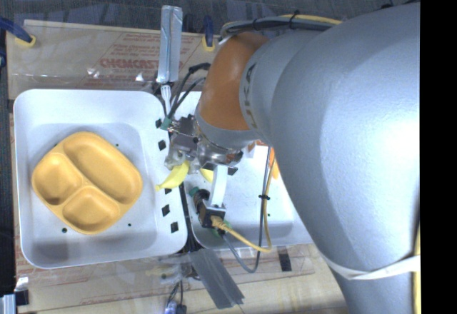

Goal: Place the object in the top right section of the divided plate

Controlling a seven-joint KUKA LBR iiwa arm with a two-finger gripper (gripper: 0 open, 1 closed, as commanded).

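Claw over the seam between the bins

A small yellow object (173, 177) sits at the claw (187, 163), apparently pinched in its tip; the yellow divided plate (86, 180) lies in the left bin (43, 252), well apart.

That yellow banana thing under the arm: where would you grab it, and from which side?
Probably across its narrow middle, coming straight down from above. The banana is long, thin and curved, lying near the rim between the bins, so pinching across its width should fit best. Much of it sits under the hand.
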